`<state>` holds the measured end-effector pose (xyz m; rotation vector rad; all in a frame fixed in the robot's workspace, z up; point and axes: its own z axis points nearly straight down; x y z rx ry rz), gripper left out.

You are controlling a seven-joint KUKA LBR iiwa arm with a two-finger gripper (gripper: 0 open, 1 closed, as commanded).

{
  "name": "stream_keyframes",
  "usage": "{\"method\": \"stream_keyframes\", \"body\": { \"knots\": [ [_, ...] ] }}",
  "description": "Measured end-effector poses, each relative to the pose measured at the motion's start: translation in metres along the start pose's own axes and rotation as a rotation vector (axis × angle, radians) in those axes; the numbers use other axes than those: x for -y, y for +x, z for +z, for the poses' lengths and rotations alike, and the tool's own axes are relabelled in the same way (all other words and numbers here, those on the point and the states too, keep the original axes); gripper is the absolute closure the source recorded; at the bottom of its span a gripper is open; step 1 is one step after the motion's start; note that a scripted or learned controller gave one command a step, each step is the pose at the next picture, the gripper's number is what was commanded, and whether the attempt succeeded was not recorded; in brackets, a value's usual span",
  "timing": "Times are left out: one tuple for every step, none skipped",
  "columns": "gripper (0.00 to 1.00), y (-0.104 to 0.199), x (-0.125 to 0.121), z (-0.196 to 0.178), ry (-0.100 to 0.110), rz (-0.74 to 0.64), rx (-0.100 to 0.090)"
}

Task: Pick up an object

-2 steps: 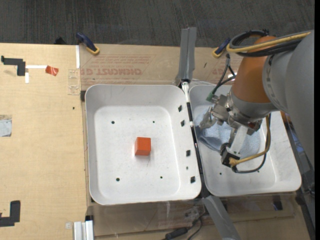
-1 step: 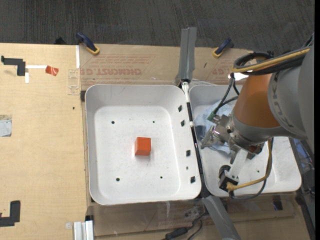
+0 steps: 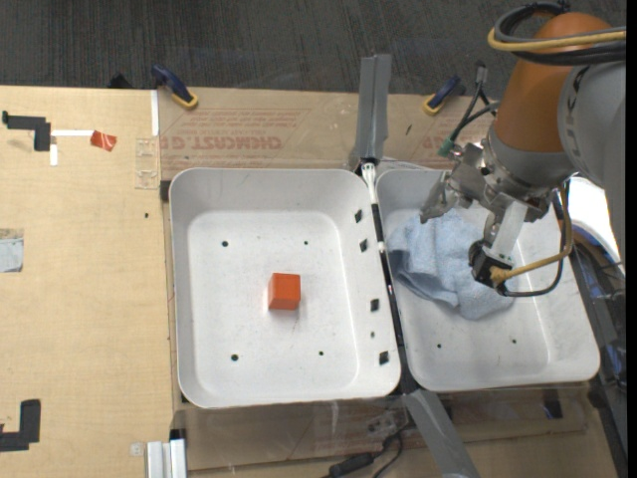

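- Camera view, looking down at a slant on a bench (image 3: 80, 297) with two shallow white bins side by side.
- In the left bin (image 3: 189, 267): one small orange block (image 3: 285, 292), near the middle of the floor.
- In the right bin (image 3: 557, 357): a crumpled pale blue cloth (image 3: 438, 267), bunched towards the left wall.
- Over the right bin: the gripper (image 3: 448, 202), just at the cloth's upper edge, on the grey arm (image 3: 542, 78) reaching in from the right.
- Impossible to tell how wide the gripper stands, or whether touching the cloth.
- Block well apart from the gripper, in the other bin.
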<state>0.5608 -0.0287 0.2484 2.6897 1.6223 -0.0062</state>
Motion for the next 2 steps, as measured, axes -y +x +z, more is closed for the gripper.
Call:
{"method": "stream_keyframes", "body": {
  "knots": [
    [0.00,-0.038,0.052,0.059,0.003,0.167,0.000],
    [0.00,-0.022,0.083,0.058,0.003,0.114,0.000]
  ]
}}
